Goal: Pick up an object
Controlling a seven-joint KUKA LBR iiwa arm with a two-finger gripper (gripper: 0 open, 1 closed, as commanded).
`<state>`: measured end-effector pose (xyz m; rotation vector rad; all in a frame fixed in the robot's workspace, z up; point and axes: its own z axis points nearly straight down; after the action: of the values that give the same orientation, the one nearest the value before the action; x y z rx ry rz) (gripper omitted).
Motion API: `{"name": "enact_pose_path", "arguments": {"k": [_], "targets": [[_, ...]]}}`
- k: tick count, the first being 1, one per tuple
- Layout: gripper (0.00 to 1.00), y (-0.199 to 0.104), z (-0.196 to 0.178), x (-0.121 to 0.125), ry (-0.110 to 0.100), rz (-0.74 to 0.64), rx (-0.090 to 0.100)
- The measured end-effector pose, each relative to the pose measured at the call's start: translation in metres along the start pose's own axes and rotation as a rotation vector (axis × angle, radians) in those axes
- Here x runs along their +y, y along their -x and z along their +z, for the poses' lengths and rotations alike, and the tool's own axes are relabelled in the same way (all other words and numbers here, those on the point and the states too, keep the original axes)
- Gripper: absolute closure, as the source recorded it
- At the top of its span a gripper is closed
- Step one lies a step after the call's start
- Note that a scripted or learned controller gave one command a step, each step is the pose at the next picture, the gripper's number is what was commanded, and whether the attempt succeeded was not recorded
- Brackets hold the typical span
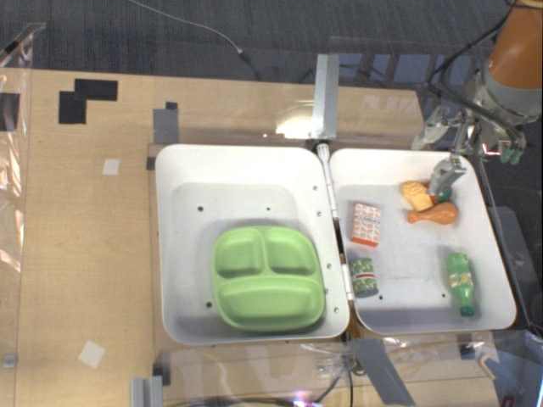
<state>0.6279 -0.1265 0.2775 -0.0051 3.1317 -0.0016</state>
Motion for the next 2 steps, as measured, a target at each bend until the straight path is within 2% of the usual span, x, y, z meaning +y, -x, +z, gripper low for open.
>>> {"name": "enact_pose_path", "arguments": {"k": [1, 2], "targets": [[0.0, 0.04, 0.063, -0.064, 0.0, 0.18, 0.003], [0.0, 0.029, 0.178, -0.078, -0.002, 0.488, 0.001]]}}
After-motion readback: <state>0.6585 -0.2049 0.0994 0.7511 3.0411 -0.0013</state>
